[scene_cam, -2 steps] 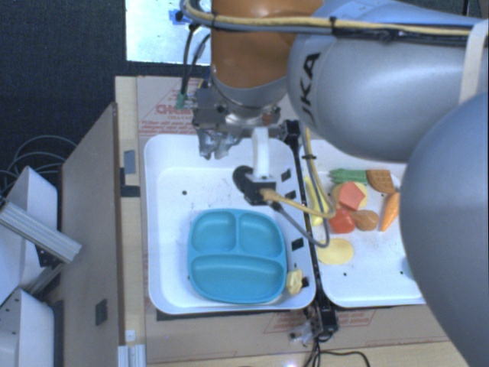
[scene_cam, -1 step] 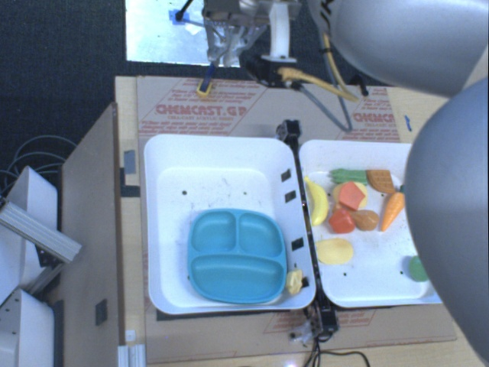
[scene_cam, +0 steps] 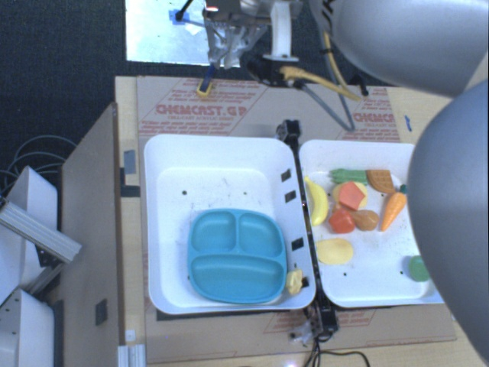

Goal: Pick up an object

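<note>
Gripper (scene_cam: 226,52) hangs beyond both bins, its grip state impossible to tell; well below it lie the blue tray (scene_cam: 235,254) and toy foods (banana (scene_cam: 318,202), carrot (scene_cam: 393,209)).

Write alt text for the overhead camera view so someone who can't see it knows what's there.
Two shallow white bins sit side by side on a bench: the left bin holds a blue three-compartment plastic tray, the right bin a cluster of plastic toy foods, including a yellow banana and an orange carrot. The grey robot arm's gripper hangs above the bench beyond the bins.
</note>
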